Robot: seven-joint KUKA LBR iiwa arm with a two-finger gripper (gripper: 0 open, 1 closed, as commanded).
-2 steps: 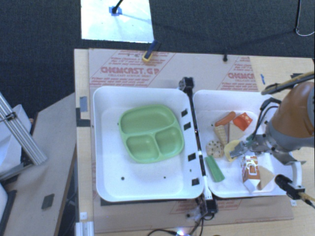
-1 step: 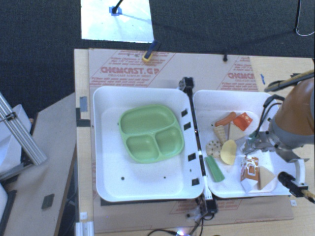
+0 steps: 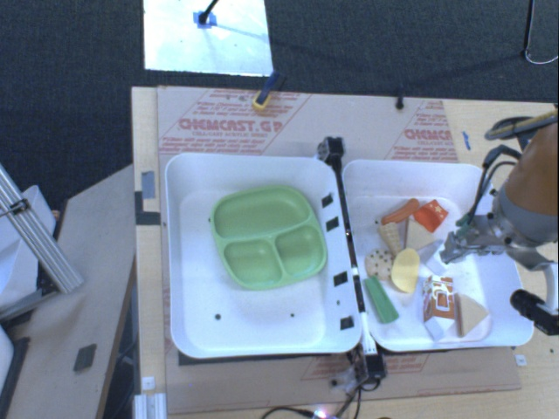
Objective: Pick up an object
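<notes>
The right bin (image 3: 489, 182) holds several small items. An orange carrot-like piece (image 3: 400, 211) and an orange-red block (image 3: 430, 216) lie near its back, with a tan wedge (image 3: 393, 233) beside them. A yellow disc (image 3: 405, 271) rests next to a speckled cookie (image 3: 377, 263). A green stick (image 3: 381, 299) lies by the bin's left wall. A brown and white packet (image 3: 438, 297) and a tan triangle (image 3: 472, 314) sit near the front. My gripper (image 3: 451, 250) hangs low over the bin's middle, just right of the yellow disc and above the packet.
The left bin (image 3: 188, 321) carries a green divided plate (image 3: 267, 236). A black divider with clips (image 3: 342, 234) runs between the bins. The grey arm (image 3: 533, 190) comes in over the right bin's right edge. Cardboard (image 3: 227, 120) lies under both bins.
</notes>
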